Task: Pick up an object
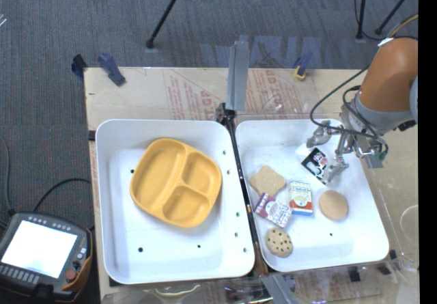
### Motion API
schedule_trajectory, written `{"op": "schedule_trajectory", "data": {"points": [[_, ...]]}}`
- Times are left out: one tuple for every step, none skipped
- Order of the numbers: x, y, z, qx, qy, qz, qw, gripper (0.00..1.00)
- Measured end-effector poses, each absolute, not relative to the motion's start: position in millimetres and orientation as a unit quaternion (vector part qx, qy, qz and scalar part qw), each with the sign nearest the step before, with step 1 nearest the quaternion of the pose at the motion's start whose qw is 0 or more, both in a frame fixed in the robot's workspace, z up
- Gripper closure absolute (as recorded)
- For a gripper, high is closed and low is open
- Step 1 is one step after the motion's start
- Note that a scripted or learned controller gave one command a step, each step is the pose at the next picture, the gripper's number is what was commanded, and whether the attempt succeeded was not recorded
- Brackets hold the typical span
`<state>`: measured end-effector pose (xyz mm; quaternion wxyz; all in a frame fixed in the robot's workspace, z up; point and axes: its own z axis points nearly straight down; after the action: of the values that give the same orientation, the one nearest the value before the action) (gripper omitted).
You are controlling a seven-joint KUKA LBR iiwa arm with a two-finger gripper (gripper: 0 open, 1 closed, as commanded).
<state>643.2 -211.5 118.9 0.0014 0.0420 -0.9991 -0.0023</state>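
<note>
A yellow tray [176, 182] in a white bin [109, 159]; a brown-speckled cookie [278, 242] beside a tan cracker [267, 180].

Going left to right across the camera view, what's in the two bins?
Yellow divided plate → square cracker → chocolate chip cookie → small orange carton → round tan biscuit, with the hand above the right bin.

Layout: two bins side by side on bench.
Left bin [116, 159] holds divided plate [176, 182]. Right bin [369, 227]: gripper [330, 154] above small packet [315, 162] at rear; cracker [266, 180], carton [300, 198], round bun [334, 205] mid-row; wrapper [273, 211], cookie [278, 242] in front.
</note>
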Motion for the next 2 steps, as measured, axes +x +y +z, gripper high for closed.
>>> {"op": "schedule_trajectory", "data": {"points": [[646.4,-213.0,209.8,-0.099,-0.995,0.0001,-0.005,0.0],[622.7,-210.7,108.3,-0.154,-0.988,0.0004,-0.007,0.0]]}}
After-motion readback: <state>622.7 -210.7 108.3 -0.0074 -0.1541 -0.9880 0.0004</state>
